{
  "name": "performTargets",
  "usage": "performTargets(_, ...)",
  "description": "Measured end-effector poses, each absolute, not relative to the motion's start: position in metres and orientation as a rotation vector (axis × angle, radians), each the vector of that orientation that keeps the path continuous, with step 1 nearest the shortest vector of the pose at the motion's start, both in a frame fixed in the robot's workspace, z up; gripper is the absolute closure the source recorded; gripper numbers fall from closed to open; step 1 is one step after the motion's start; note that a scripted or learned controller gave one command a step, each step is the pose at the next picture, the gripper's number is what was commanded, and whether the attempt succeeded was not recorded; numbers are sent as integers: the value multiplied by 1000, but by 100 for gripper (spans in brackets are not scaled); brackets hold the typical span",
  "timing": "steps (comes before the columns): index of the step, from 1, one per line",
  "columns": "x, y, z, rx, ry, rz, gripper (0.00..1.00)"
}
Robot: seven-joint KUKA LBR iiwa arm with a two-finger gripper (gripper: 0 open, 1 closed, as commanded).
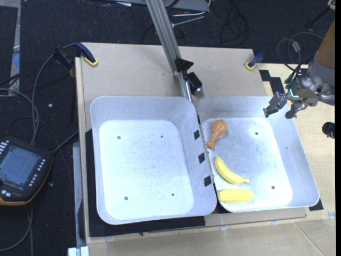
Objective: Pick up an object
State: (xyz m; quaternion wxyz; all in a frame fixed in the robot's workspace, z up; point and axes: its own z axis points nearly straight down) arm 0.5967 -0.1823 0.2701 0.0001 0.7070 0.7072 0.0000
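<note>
Yellow block sits at the near edge of the right bin, banana just behind it, orange drumstick toy farther back by the divider. Pincer hovers over that bin's far right corner, fingers spread, nothing between them (well apart from all three). Risk: items hug the bin's left wall, so a descent could clip the rim or shove them. Left bin shares the wooden surface; cables, pendant on dark floor
</note>
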Motion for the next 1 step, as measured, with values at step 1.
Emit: performTargets(1,597,-182,270,2221,2222,0,0)
